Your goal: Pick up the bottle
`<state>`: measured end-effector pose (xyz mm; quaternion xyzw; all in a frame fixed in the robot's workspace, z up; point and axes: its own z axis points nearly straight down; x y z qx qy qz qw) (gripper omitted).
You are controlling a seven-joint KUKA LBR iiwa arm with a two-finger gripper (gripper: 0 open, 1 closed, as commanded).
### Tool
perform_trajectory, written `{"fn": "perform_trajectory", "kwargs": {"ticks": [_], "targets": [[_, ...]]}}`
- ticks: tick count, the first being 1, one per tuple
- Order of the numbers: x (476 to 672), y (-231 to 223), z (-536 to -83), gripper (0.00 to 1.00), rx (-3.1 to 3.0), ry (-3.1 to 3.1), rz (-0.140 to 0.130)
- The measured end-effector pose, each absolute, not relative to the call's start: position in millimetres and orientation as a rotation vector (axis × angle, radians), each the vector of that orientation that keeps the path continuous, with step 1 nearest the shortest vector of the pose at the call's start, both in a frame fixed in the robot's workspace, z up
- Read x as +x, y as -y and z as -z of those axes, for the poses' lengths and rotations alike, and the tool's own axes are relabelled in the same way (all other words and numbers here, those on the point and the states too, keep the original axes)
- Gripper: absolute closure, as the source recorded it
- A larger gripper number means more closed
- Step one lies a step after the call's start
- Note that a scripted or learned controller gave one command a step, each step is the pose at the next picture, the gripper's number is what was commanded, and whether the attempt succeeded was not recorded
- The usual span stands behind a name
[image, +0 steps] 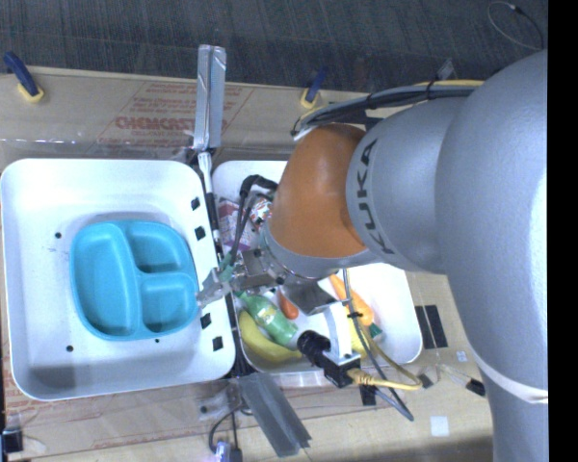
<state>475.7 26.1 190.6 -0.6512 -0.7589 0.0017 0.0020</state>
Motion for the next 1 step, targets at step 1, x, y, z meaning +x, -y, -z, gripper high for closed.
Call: {"fn": "perform_trajectory", "kwargs": {"ticks": [1], "targets": [[476.3, 65.2, -191.2, 0.0, -2.086, 2.347, -0.002]]}}
